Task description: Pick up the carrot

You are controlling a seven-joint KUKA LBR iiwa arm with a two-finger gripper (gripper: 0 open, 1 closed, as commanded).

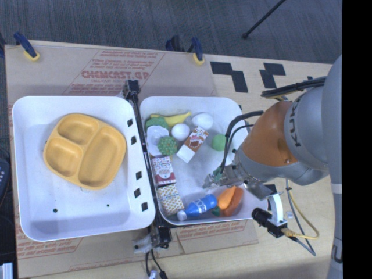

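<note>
The carrot (232,199), orange and stubby, lies in the front right corner of the right bin (235,105), touching the cap end of a blue bottle (200,205). My gripper (221,179) hangs just above and slightly left of the carrot, its metal tip over the bin floor beside the carrot's upper edge. The orange wrist band and grey arm cover the bin's right rim. Nothing is visibly held in the gripper.
The right bin also holds a banana (174,119), two white eggs (202,121), a green ball (218,142), broccoli (167,145), a small carton (193,143) and snack packets (164,168). A yellow divided plate (84,150) sits in the left bin (35,214).
</note>
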